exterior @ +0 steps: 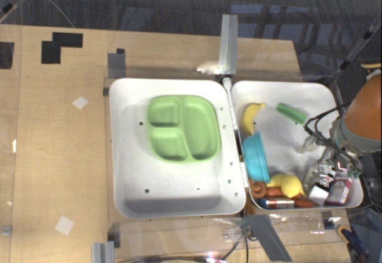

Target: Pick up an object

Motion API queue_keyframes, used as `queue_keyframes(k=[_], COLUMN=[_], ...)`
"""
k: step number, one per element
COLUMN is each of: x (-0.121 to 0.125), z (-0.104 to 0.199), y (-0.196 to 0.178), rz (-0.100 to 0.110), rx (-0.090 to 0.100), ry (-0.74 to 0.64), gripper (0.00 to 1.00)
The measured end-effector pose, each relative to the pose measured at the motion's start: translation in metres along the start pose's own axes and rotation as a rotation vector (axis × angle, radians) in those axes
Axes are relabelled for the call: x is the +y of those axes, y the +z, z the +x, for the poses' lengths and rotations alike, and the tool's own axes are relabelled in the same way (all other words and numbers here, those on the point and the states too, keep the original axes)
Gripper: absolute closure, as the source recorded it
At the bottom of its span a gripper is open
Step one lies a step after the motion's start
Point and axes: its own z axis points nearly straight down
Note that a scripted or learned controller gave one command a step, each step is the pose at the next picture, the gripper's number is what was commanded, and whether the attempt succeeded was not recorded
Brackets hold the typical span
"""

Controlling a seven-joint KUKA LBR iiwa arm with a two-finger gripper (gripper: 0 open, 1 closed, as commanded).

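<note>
The right bin [280,92] holds a yellow banana [252,115], a green oblong piece [291,113], a blue bowl [255,157] on its side, a yellow lemon [290,185], an orange marker-like stick [279,203] and a dark red bottle [339,191]. My gripper [327,173] hangs low over the bin's front right corner, just above a small white block [317,195] and beside the bottle. Nothing is visibly held. The arm's orange band [365,114] sits at the right edge.
The left bin [128,154] carries a light green divided tray [182,127] in its middle. A metal post [228,47] stands behind the seam between the bins. Cables [322,120] loop from the wrist over the right bin's right side.
</note>
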Motion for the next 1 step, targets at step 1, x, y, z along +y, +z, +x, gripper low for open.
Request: queue_keyframes(k=[1], x=[0.0011], z=[-0.0057], y=[-0.0146], rz=[0.003], rx=[-0.015], ry=[-0.008], gripper=[1.00])
